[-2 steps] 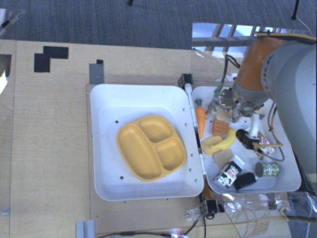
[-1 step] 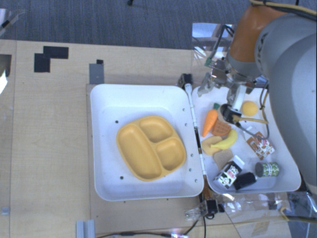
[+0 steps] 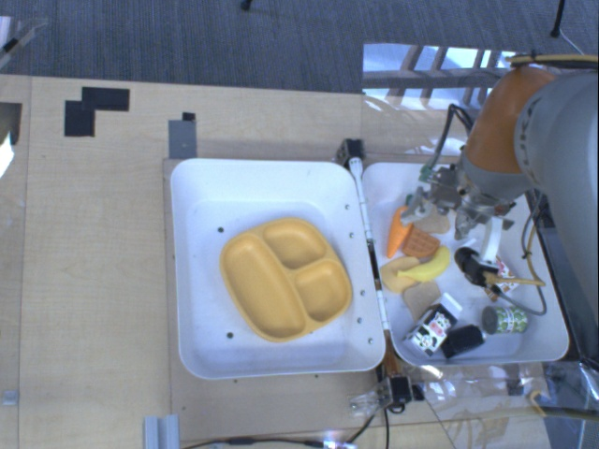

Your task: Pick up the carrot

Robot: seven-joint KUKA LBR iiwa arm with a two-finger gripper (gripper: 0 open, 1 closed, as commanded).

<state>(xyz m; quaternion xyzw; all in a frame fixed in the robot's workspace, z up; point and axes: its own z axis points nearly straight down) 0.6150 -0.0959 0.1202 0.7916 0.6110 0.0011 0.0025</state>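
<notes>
Carrot (image 3: 400, 234): lying in right bin (image 3: 552, 344) near its left wall, beside banana (image 3: 426, 268); gripper (image 3: 440, 206) just above-right, finger state cannot be told; step judged approach, next a descent and closing onto it.

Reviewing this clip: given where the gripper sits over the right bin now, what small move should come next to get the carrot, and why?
Probably a short shift toward the bin divider, then a descent. The gripper hangs above the right bin, slightly right of the carrot, which lies against the waffle piece and above the banana. Nothing shows between its fingers, so centring first seems wise.
</notes>
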